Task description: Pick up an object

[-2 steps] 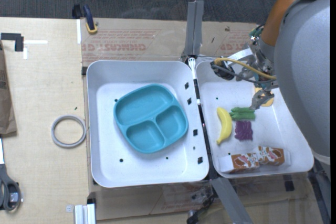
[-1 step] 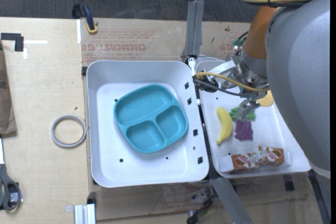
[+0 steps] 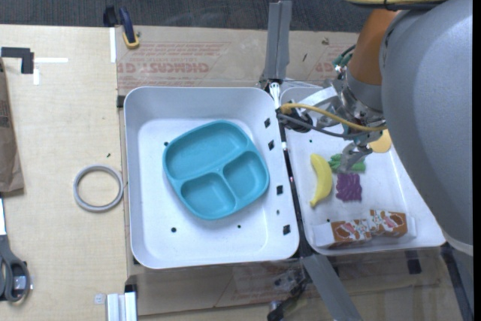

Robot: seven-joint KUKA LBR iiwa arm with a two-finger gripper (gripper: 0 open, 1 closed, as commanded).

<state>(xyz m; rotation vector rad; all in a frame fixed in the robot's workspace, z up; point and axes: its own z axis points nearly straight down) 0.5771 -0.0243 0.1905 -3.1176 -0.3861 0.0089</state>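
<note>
In the right bin [image 3: 428, 225], the claw [image 3: 355, 158] is low over the toys, at the end of the grey arm [image 3: 432, 94] with the orange band [image 3: 376, 41] coming in from the right. Can't tell if the claw is open or closed; arm bulk and cables hide most of it. It sits right at the top of the purple grape bunch [image 3: 349, 186], touching or just above, can't say which. Nothing visibly gripped.

Same bin: yellow banana [image 3: 322, 178] just left of the grapes, upright-ish, curved, close to the bin's left wall. Orange-and-white snack box [image 3: 370, 228] lies flat along the near edge, below banana and grapes. A small yellow-orange piece [image 3: 382, 142] shows just right of the claw, partly hidden by the arm, can't identify it. A yellow cable [image 3: 331, 116] loops from the wrist across the bin's far part.

Left bin [image 3: 143, 184]: a teal divided plate [image 3: 216, 169], three compartments, tilted a bit, roughly centered, nothing on it.

On the bench [image 3: 60, 124] left of the bins: a grey ring [image 3: 98, 187] near the left bin's wall, scissors [image 3: 11, 274] at the lower left edge, a brown paper item [image 3: 9, 139] at the far left edge. A blue-and-yellow clamp [image 3: 128, 28] stands at the back edge. Cardboard [image 3: 188, 60] lies behind the bins.
</note>
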